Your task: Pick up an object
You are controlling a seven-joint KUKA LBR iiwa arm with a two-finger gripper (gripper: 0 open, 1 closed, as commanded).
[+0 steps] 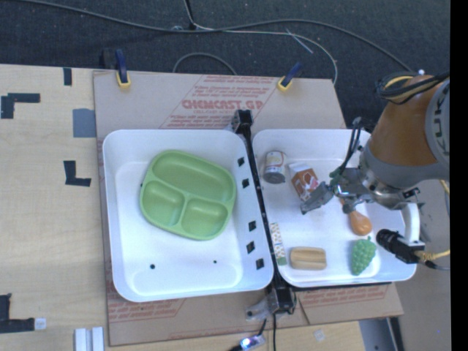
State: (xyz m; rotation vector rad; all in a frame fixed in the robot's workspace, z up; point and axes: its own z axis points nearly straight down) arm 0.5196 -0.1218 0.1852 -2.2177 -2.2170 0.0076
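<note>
We see two white bins: the left bin (121, 218) carries a light green tray (189, 194) with three compartments, and has two small dark dots on its white floor. In the right bin (322, 141) we find a silver can (274, 167), a red-brown packet (305, 182) with a white edge, an orange object (360, 223), a bumpy green object (362, 255) and a tan, bread-coloured block (308, 258). The arm (409, 134) is orange above and grey below, and the hand (322, 196) is dark grey. The table (44, 218) is pale wood with black marks; the brown cardboard sheet (219, 101) has red printed letters and two blue-and-yellow clamps (121, 72).
</note>
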